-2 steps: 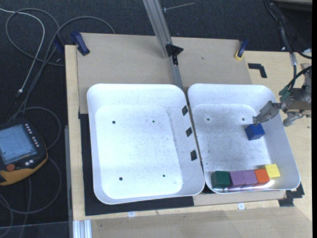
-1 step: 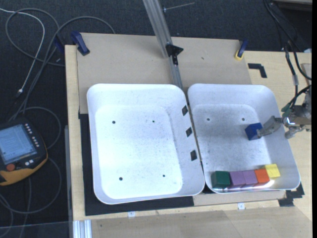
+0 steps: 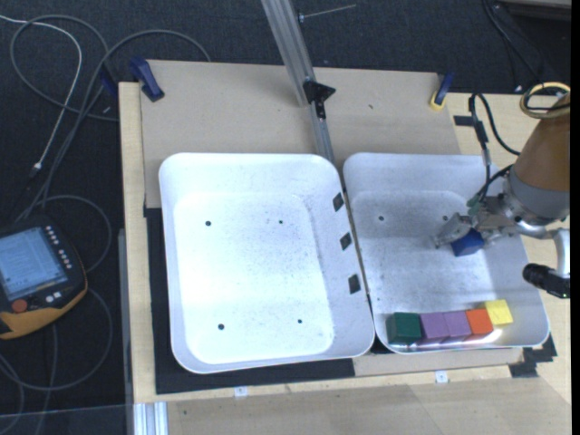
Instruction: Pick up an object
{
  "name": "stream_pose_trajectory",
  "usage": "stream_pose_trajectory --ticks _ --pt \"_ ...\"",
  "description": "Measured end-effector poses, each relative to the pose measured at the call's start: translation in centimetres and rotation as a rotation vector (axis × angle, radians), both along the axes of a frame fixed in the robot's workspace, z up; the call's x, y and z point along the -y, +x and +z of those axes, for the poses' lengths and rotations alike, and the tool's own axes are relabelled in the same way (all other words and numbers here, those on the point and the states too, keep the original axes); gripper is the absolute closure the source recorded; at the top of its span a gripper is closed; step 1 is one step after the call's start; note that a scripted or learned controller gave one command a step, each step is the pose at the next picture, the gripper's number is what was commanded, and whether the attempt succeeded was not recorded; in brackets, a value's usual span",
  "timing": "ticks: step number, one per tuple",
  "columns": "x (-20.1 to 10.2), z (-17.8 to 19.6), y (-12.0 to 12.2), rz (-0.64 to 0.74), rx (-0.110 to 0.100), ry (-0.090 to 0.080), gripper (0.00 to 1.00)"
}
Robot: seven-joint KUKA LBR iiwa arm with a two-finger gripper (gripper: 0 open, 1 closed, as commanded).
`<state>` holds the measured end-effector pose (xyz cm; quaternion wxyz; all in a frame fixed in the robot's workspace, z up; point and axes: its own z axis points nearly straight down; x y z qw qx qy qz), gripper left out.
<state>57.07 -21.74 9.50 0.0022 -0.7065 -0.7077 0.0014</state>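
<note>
The arm reaches in from the right, and its gripper (image 3: pixel 458 234) hangs low over the middle of the right bin (image 3: pixel 399 184). A small blue block (image 3: pixel 467 243) sits right at the fingertips, seemingly pinched between them. Along the near edge of that bin lies a row of blocks touching one another: green (image 3: pixel 405 326), purple (image 3: pixel 442 324), orange (image 3: pixel 478 320) and yellow (image 3: pixel 499 313). The left bin (image 3: pixel 181 179) sits just beside it.
</note>
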Motion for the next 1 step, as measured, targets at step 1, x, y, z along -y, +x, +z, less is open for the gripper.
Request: stream_pose_trajectory --ticks 1 --pt "0.02 1.57 0.18 0.001 0.008 -0.002 1.0"
